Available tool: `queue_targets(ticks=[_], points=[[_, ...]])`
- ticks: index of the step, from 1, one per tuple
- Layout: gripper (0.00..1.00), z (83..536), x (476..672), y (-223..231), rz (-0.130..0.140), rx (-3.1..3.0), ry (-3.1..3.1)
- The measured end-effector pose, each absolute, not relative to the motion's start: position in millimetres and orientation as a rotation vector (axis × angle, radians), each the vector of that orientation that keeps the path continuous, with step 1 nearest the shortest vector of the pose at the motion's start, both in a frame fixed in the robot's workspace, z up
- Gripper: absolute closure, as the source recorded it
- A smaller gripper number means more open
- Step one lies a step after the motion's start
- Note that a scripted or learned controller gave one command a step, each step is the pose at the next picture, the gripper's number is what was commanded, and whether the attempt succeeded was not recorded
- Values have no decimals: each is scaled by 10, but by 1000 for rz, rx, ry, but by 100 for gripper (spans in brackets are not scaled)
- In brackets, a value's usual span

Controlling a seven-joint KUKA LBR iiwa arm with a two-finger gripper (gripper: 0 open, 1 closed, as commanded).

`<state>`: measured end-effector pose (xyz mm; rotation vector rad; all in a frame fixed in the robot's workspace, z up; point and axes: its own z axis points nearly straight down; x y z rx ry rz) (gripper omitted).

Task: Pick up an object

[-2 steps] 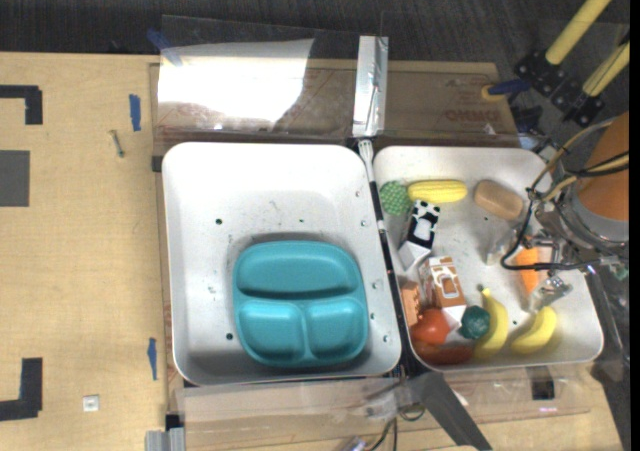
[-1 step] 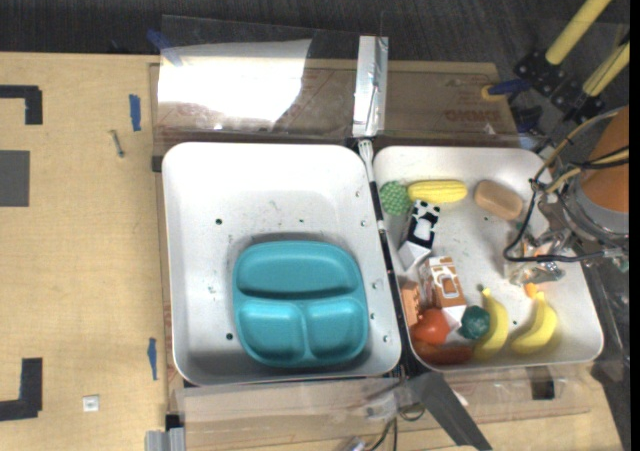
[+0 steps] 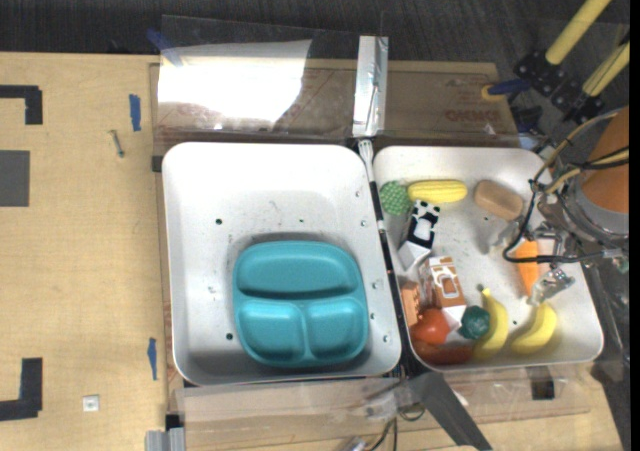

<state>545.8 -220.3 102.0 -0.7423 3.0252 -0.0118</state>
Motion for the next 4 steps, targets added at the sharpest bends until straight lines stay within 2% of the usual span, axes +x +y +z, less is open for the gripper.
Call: queue_targets(ticks=[1,2,3,4], points=[[0,895,5253,-2205,-4,-730,3041],[100,1029,5299,-2194,-12,-730,3028],[100,2404,5935,-1626,-9,-919,2987],[0,2344,5906,-1643,0,-917,2998]])
